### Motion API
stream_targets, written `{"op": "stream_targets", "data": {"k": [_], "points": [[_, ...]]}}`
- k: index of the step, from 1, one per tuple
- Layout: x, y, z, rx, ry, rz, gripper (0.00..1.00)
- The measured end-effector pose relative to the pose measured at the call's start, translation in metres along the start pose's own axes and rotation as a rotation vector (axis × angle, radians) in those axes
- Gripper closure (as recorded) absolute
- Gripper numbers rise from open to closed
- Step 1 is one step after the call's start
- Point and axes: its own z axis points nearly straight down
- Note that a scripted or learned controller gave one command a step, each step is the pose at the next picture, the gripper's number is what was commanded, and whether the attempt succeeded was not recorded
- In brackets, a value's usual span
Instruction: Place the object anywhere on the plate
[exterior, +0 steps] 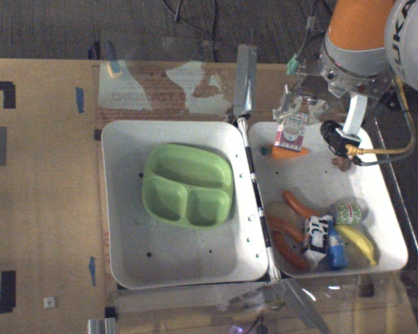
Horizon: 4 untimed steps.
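**Carton up, plate off to the left**

The pincer [297, 108] hangs over the right bin's [390, 207] far end, clamped on a small pink-and-white carton [291, 132], its long axis upright. The green divided plate [189, 184] lies well left, in the left bin [118, 207]. Sausages [292, 235] and a banana [357, 242] sit near.

Tan wooden bench [42, 207], blue tape marks [79, 100]; dark grey carpet [70, 12], black cables [188, 2] behind
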Motion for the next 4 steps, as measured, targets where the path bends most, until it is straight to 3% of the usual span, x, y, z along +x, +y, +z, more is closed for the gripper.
{"op": "stream_targets", "data": {"k": [1, 2, 3, 4], "points": [[0.060, 0.034, 0.087, 0.006, 0.000, 0.025, 1.00], [0.055, 0.036, 0.053, 0.001, 0.000, 0.072, 1.00], [0.115, -0.012, 0.079, 0.005, 0.001, -0.020, 1.00], [0.115, -0.012, 0.079, 0.005, 0.001, -0.020, 0.00]]}}
